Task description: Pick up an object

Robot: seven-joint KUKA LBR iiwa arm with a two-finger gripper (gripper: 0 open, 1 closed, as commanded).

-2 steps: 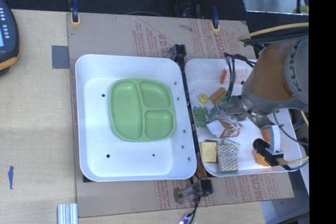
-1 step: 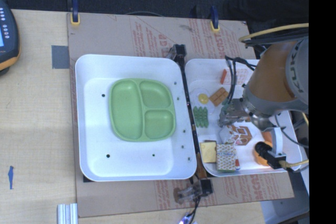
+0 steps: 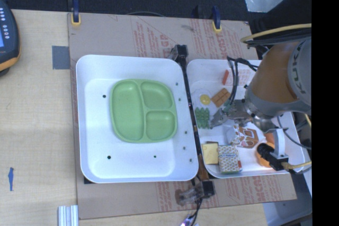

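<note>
Two white bins sit side by side on the worktop (image 3: 37, 114), on a cardboard sheet (image 3: 132, 29). The left bin (image 3: 90, 156) holds a pale green divided plate (image 3: 143, 110), lying flat, with one large compartment on its left and two smaller ones on its right. The right bin (image 3: 212, 69) holds a scatter of small items: a green studded piece (image 3: 202, 115), a yellow round piece (image 3: 205, 98), an orange-brown block (image 3: 220, 96) lying on a slant with its long axis running lower-left to upper-right, a thin red stick (image 3: 225, 77) standing near upright in the view, a yellow block (image 3: 210, 153), a patterned box (image 3: 229, 159) touching that block's right side, and a red-and-white printed piece (image 3: 247, 136). The arm (image 3: 278, 82) covers the bin's right half. The hand (image 3: 221, 115) is low over the bin's middle, just beside the green studded piece; whether it is spread or closed cannot be told, and nothing is seen gripped
</note>
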